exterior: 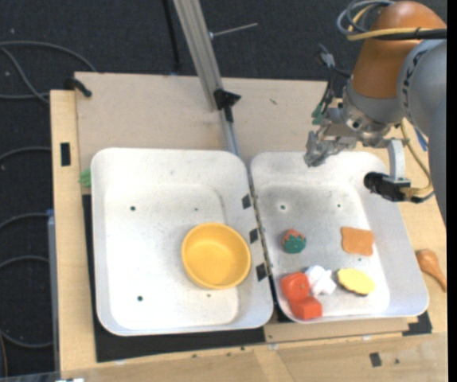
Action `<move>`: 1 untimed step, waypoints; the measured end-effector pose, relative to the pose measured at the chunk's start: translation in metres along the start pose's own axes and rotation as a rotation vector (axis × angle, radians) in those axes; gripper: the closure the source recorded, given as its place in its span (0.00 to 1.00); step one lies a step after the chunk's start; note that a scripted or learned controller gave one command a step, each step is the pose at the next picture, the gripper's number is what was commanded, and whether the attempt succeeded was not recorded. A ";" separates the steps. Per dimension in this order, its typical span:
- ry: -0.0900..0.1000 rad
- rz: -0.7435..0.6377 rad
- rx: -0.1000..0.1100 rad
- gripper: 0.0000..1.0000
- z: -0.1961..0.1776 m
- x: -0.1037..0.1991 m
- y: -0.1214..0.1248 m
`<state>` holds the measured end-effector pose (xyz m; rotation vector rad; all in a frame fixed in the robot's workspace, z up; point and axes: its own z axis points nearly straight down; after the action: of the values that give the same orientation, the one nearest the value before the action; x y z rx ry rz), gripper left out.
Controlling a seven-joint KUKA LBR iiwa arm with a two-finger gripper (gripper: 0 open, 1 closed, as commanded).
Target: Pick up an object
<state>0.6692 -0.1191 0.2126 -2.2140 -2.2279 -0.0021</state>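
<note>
My gripper (316, 151) hangs over the far edge of the right bin (324, 181), well apart from the objects, and nothing shows between its fingers. Near the front of that bin lie a green and red ball-like toy (294, 241), an orange flat piece (357, 240), a yellow oval piece (356, 281), a small white object (319, 279) and a red block (300, 294). A yellow bowl (215, 255) stands upright in the left bin (141, 213), near its right wall.
A slanted aluminium post (205, 54) rises from the bench behind the bins. An orange object (431, 265) lies on the bench right of the right bin. Cables run over the dark floor at left.
</note>
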 end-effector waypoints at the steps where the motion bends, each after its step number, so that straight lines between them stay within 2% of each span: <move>1: 0.001 -0.001 -0.001 1.00 -0.015 0.049 -0.021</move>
<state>0.6478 -0.0701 0.2280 -2.2124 -2.2290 -0.0047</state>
